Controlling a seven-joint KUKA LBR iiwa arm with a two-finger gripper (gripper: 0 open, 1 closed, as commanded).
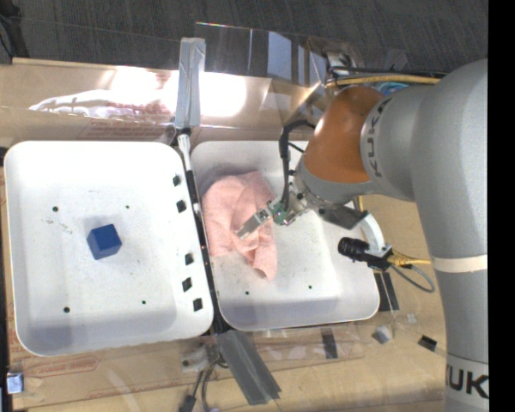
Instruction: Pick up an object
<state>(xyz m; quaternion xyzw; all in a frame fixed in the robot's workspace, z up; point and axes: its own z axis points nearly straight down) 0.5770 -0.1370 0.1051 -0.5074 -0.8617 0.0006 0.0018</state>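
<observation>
One pink cloth (238, 219) in right bin (343, 303) — long axis near-vertical — gripper (251, 225) on it, grip unclear.

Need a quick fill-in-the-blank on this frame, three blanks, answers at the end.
1. The blue cube lies in the ____ bin.
2. The cloth in the right bin is ____ in colour.
3. The gripper is over the ____.

Answers: left; pink; cloth
</observation>
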